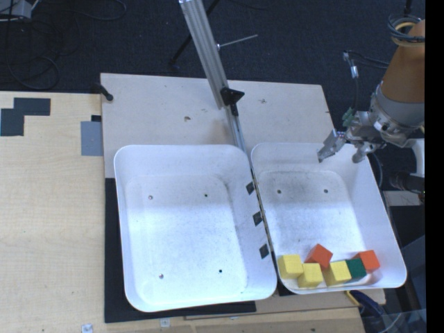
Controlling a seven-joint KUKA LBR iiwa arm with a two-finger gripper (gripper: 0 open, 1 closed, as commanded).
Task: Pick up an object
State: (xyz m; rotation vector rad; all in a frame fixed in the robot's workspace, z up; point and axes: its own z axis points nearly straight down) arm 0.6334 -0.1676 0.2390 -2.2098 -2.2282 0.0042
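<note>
The left bin [187, 220] and right bin [312, 200] sit side by side, and the arm [406, 75] enters at three o'clock. Its gripper [345, 148] hangs over the right bin's two o'clock rim, fingers spread apart around nothing. At that bin's six o'clock edge cluster three yellow blocks [312, 275], two orange blocks [320, 254] and a green block [356, 267].

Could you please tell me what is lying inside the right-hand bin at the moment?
Inside the right bin, along its near edge: three yellow blocks, two orange blocks and a green block. Anything beneath them is covered.
</note>
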